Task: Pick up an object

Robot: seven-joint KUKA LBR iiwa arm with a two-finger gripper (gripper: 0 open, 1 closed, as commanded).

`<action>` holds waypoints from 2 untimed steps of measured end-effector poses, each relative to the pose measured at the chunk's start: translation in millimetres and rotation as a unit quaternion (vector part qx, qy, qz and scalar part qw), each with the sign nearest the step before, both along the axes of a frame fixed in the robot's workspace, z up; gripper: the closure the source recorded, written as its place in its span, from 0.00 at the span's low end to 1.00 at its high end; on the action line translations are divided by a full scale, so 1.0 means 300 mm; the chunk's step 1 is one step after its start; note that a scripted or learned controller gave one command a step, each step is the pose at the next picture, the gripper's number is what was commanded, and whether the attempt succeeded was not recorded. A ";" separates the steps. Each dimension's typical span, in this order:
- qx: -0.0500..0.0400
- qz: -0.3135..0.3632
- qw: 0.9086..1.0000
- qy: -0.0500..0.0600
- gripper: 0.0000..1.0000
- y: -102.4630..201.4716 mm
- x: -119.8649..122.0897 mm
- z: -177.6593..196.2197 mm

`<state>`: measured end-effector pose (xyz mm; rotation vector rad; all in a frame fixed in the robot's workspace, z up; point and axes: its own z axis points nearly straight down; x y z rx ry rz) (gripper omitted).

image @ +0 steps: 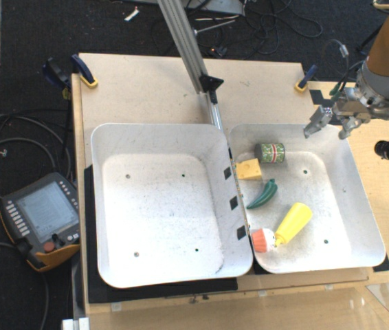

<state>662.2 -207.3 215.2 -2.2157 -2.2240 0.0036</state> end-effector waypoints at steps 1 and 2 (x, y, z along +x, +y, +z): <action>0.000 0.000 1.000 0.001 0.00 -0.001 0.027 -0.197; 0.000 -0.002 1.000 0.001 0.00 -0.011 -0.002 -0.359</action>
